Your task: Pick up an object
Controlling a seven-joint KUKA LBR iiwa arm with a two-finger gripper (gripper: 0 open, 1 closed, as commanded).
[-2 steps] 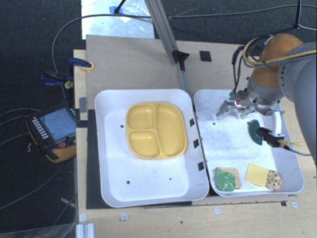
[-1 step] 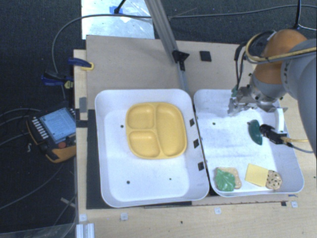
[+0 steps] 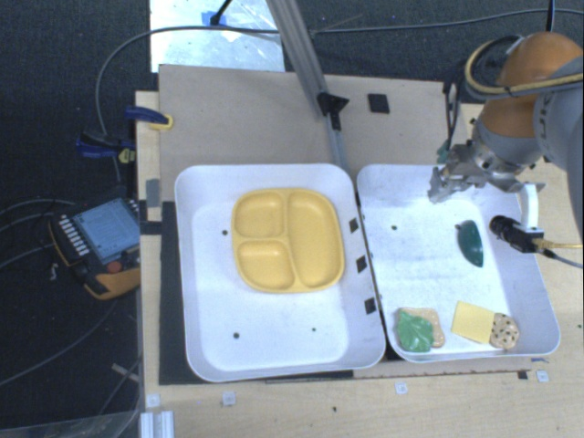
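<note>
**Over the right bin's far edge, the claw hangs above bare white floor**

Over the far part of the right shallow white bin [image 3: 547, 322] sits the grey two-finger gripper [image 3: 444, 190], on the arm with the orange band. How far the claw is open cannot be told from this slant, and nothing can be seen between its tips or touching them.

Nearest it lies a dark green leaf-shaped object [image 3: 471, 242], apart from the claw, toward the bin's middle right. Along the near wall lie a green lump on a tan cracker-like piece [image 3: 418, 329], a pale yellow square block [image 3: 473, 321] and, touching it, a brown speckled cookie-like piece [image 3: 503, 332].

A yellow three-compartment plastic plate [image 3: 286, 239] rests in the left shallow white bin [image 3: 274, 359].
</note>
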